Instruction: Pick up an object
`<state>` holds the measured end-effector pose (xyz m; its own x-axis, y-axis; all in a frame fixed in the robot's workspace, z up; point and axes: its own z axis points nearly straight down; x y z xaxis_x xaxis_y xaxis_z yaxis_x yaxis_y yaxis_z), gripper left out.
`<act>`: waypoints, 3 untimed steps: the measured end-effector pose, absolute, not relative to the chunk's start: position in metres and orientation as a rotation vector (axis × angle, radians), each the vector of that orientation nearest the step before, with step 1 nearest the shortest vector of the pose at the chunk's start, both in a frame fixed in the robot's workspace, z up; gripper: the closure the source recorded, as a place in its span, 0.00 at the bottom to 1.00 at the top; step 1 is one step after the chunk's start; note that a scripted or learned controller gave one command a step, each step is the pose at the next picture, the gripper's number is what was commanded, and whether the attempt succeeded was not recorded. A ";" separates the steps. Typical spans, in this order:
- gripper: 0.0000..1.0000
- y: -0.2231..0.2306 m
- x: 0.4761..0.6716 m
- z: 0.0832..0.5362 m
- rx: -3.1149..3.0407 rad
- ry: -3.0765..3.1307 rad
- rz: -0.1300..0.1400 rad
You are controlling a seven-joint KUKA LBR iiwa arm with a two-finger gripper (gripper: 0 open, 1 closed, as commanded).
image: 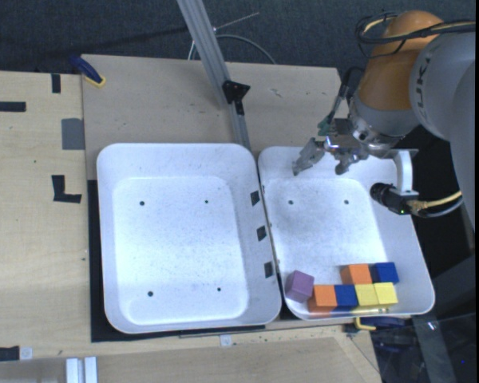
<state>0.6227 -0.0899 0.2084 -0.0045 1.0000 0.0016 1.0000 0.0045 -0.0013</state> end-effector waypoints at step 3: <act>0.00 -0.040 0.572 0.192 -2.218 -2.221 0.004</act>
